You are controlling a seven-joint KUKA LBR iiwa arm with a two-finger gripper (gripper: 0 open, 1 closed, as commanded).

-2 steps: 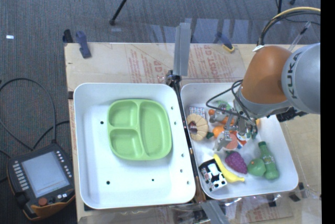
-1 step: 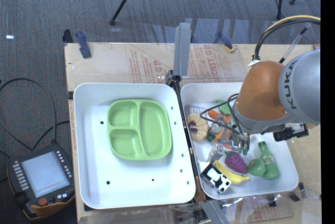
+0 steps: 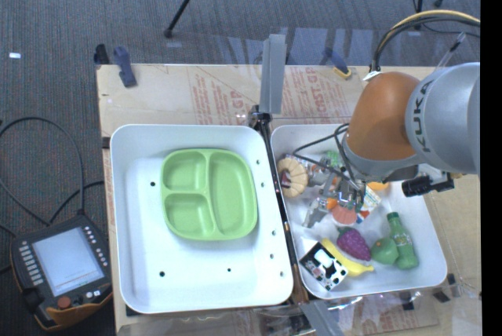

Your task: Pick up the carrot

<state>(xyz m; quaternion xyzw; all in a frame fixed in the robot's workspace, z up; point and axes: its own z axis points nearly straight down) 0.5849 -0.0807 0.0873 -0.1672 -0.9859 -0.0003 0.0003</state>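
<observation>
We log the scene from the left bin (image 3: pixel 125 169) across: it carries a green divided plate (image 3: pixel 209 193) lying flat near its middle, set a little toward the far edge, with bare white floor on all sides, which we judge leaves it free as a drop-off place. Past the shared rims sits the right bin (image 3: pixel 435 256), where all the clutter is. Near its left edge, toward the far side, lies a round tan pastry-like piece (image 3: pixel 294 176). At the near left corner a black-and-white patterned block (image 3: pixel 323 267) rests touching a yellow banana (image 3: pixel 351 264). Just beyond the banana is a purple grape bunch (image 3: pixel 354 242), then a green pepper-like item (image 3: pixel 384 250) and a green bottle (image 3: pixel 401 239) lying toward the near right corner. The gripper (image 3: pixel 339 199) hangs low over the middle of this bin, the arm's orange band (image 3: pixel 384 122) above it covering the far part. An orange-red piece (image 3: pixel 343 213) right at the fingertips may be the carrot, but we cannot confirm that, nor whether it is between the fingers or merely beneath them. How far the fingers are spread is hidden among the metal and cables, so we cannot tell. We judge the grapes and banana crowd the near side of any approach, and the pastry the left.
</observation>
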